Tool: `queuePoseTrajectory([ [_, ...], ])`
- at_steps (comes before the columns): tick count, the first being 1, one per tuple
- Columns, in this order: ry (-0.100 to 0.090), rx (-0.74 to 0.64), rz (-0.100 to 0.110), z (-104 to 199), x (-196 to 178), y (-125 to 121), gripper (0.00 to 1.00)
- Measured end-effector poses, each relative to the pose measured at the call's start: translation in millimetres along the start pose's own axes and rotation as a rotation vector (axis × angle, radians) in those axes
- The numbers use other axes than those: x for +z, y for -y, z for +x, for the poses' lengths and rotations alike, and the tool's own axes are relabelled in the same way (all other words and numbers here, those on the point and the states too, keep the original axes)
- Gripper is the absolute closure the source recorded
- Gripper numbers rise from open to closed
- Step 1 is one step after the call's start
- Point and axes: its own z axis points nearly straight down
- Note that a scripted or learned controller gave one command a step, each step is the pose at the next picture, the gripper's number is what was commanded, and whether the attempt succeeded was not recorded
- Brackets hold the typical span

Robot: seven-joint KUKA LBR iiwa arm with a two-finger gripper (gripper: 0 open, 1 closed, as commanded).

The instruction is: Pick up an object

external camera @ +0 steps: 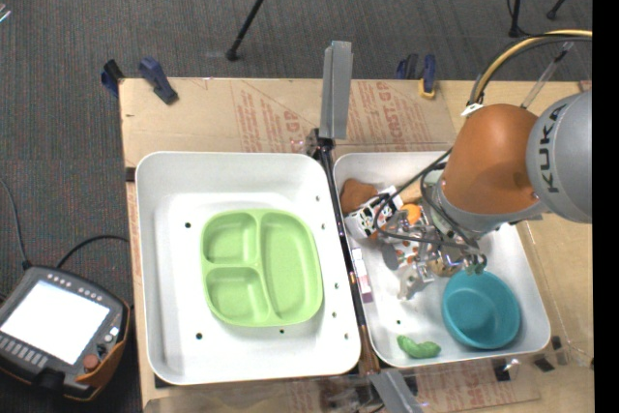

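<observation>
Over the right-hand bin (535, 278), my gripper (418, 276) hung just beside the teal bowl (481, 309).

That bowl stood upright in the bin's near right corner, close to the right wall and the near rim, its freer side facing the bin's middle, where I was. Whether my gripper was spread or pressed together I could not tell. A small green piece (418, 346) lay left of the bowl, apart from it, close to the near rim. A brown thing (356, 193) lay by the far left corner. Bare white floor ran along the left wall. In the left bin (164, 208), a green divided plate (261, 266) lay centred, with bare floor on every side.
</observation>
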Motion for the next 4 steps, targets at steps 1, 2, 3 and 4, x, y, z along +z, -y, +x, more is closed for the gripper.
queuePoseTrajectory([
  [1, -0.002, 0.037, 0.000, -1.3, 0.2, -15.4, 0.00],
  [2, -0.035, -0.002, -0.003, -70.2, 6.9, -0.1, 0.00],
  [3, -0.003, -0.093, -0.001, 22.1, 0.1, 50.6, 0.00],
  [4, -0.006, 0.038, 0.000, -79.7, 0.5, 21.2, 0.00],
])
